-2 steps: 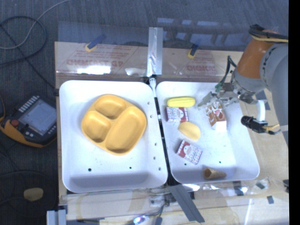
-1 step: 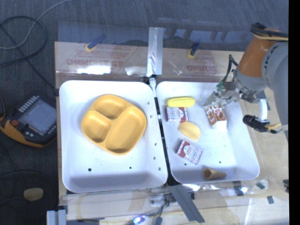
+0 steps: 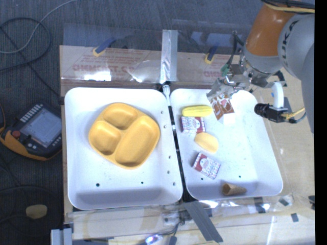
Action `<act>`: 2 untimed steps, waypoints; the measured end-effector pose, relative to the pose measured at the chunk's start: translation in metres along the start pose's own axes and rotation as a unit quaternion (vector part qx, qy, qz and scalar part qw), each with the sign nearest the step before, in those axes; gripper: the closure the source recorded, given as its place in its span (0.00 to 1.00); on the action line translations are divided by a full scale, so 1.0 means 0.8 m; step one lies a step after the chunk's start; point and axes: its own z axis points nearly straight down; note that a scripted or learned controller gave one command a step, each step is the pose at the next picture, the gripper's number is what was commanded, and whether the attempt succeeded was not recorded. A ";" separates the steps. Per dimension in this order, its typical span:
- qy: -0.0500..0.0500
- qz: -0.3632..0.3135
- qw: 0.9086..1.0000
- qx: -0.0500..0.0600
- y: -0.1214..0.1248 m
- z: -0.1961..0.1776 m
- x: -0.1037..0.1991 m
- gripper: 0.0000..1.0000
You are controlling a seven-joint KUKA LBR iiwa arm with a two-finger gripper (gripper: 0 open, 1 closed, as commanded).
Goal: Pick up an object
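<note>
pincer (image 3: 228,84) | clamped on packet (image 3: 222,105) | packet: brown-white, crinkled, hanging tilted

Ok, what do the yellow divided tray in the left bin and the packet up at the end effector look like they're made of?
The yellow divided tray looks like moulded plastic: one uniform colour, rounded compartments, soft sheen. The packet at the end effector seems to be thin printed foil or plastic film: crinkled, tilted, with red-brown print on white. Whether it is actually gripped, I can't tell.
</note>
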 end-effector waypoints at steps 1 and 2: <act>0.000 0.000 1.000 0.000 0.000 0.000 0.000 0.00; -0.003 -0.008 1.000 -0.009 -0.036 0.143 -0.053 0.00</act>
